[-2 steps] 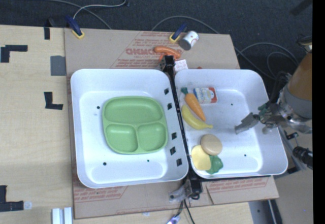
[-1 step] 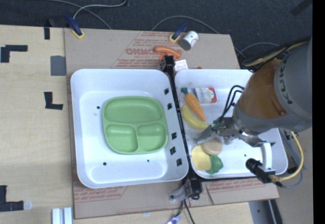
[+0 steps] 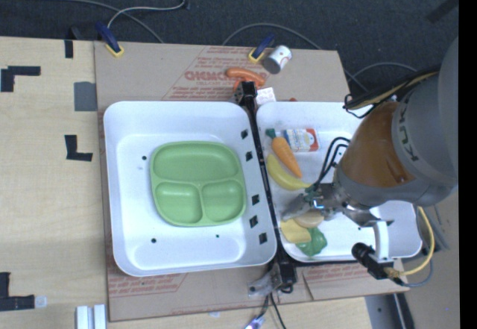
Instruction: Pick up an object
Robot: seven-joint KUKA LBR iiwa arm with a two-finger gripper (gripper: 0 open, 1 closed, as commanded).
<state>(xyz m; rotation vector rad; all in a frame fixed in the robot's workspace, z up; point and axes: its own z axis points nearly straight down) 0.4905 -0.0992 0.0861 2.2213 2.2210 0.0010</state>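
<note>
Down in the right bin (image 3: 402,242), the gripper (image 3: 317,204) is reaching in from the right, under the grey arm (image 3: 417,141) with its orange band. Whether it is gripping anything is something I cannot tell, since its tip is blurring into the toys under it. Just below the tip, a pale yellow piece (image 3: 296,232) is lying against a green one (image 3: 313,243) near the bin's front wall. Just above, a banana (image 3: 285,173) is lying beside a carrot (image 3: 285,156), and a small white carton (image 3: 301,139) is sitting behind them. Across the divider, a green divided plate (image 3: 198,182) is resting flat in the left bin (image 3: 123,193). Both bins are sitting on a cardboard sheet (image 3: 186,70).
</note>
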